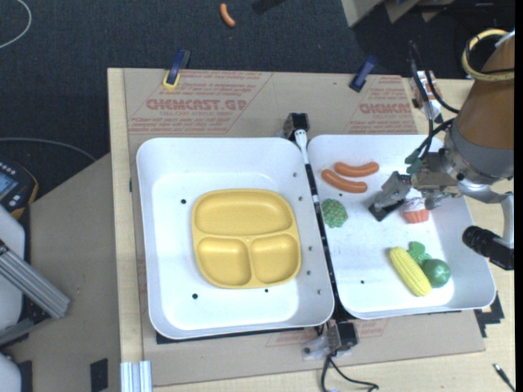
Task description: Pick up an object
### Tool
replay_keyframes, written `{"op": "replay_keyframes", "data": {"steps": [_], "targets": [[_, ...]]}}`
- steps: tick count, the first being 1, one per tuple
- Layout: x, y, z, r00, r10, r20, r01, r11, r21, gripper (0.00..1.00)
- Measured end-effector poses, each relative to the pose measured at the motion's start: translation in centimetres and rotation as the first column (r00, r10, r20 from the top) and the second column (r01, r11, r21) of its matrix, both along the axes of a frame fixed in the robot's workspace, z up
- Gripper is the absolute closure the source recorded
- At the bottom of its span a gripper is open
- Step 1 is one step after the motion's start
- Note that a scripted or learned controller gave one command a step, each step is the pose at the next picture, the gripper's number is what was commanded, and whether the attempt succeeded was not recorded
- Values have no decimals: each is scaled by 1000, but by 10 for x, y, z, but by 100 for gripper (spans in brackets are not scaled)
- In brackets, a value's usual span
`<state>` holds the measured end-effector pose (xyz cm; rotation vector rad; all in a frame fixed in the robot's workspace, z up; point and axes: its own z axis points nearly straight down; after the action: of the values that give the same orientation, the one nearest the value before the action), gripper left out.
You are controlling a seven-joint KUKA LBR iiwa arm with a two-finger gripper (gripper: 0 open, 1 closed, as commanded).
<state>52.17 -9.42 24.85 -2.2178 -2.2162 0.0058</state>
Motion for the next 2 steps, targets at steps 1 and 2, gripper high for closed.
{"op": "replay_keyframes", "data": {"steps": [1,2], "targets": [[1,0,2,1000,1,6,-1,1000,-1,0],[-5,1,-60,1000,0,-2,0,1000,1,0]]}}
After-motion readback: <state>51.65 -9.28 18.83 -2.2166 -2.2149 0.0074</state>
